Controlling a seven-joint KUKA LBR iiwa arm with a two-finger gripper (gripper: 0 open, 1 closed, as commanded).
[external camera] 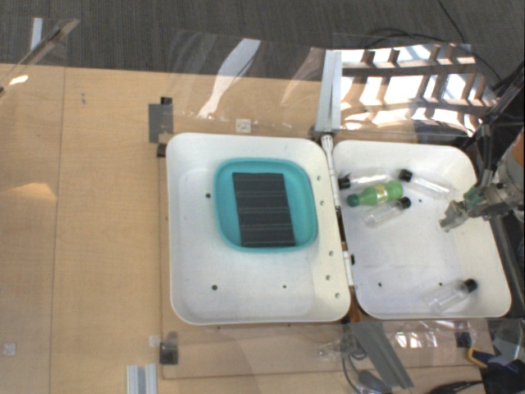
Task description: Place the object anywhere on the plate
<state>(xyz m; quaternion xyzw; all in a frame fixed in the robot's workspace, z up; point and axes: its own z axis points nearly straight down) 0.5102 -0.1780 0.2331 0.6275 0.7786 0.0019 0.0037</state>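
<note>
A teal plate (pixel 305 213) lies in the left white bin (pixel 193 294), and a dark ribbed rectangular pad (pixel 263 210) rests flat on its middle. In the right bin (pixel 410 302), near the top left corner, a green bottle (pixel 379 193) lies among clear vials with black caps (pixel 385 212). My gripper (pixel 452 217) hangs low over the right side of the right bin, well to the right of the green bottle, and I see nothing in it.
Another clear vial with a black cap (pixel 453 295) lies near the right bin's front right corner. A metal divider (pixel 329 97) stands behind the gap between the bins. Cables and brackets sit at the front right.
</note>
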